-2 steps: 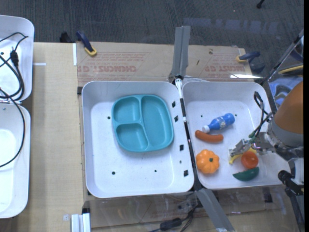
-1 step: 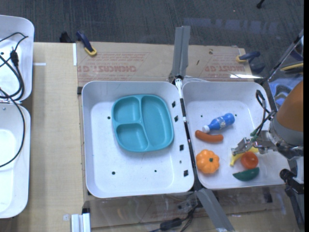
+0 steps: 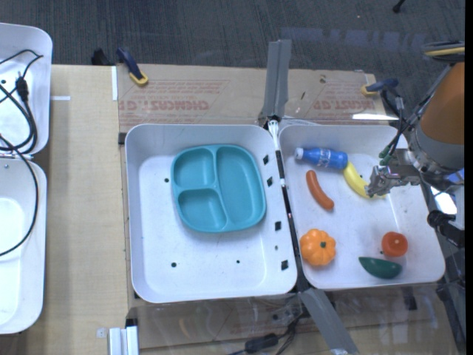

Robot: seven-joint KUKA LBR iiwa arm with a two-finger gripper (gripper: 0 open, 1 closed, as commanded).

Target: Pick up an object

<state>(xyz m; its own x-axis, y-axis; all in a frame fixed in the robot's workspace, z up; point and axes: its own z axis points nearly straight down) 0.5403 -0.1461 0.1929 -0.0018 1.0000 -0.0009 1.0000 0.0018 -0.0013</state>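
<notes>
The left bin [image 3: 148, 220] is white and carries a plain teal divided plate [image 3: 219, 188]. The right bin [image 3: 414, 220] is white too, with a blue bottle [image 3: 322, 157], a yellow banana [image 3: 355, 180], an orange-red hot dog [image 3: 319, 190], an orange pumpkin [image 3: 318, 247], a red tomato [image 3: 394, 244] and a dark green piece [image 3: 380, 267]. The surface [image 3: 81, 198] is pale tan.

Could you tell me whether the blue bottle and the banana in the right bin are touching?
Touching, it appears. In the camera view the bottle's right end meets the upper end of the banana with no white bin floor showing between them.
</notes>
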